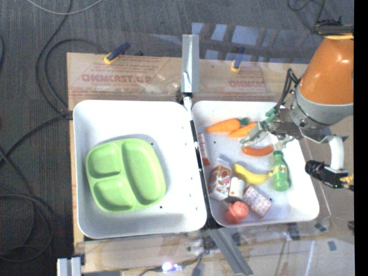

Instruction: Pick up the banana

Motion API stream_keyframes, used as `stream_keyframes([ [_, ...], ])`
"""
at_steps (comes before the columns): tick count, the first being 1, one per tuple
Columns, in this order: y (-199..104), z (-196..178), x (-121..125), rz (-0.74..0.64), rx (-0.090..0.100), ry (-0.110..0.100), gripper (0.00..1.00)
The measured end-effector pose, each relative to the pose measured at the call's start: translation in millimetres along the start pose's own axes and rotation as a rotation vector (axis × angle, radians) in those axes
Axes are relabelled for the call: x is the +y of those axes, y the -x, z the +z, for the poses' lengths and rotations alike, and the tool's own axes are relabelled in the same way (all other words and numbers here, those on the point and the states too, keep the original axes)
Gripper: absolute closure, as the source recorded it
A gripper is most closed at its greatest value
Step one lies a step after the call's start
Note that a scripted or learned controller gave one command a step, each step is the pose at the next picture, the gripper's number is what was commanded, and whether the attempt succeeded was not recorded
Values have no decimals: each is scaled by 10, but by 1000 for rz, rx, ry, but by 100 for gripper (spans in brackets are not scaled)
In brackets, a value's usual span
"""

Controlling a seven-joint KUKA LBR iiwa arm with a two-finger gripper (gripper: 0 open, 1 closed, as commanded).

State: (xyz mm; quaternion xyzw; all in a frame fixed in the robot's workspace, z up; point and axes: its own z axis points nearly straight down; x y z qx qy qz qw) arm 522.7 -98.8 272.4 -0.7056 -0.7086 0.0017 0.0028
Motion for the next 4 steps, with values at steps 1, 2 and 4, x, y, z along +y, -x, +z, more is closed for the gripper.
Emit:
stream_keyframes([
  [1, 167, 1459, -109, -100, -2, 15, 0],
  [2, 341, 1822, 129, -140, -9, 24, 0],
  [4, 377, 1755, -301, 45, -4, 23, 100],
])
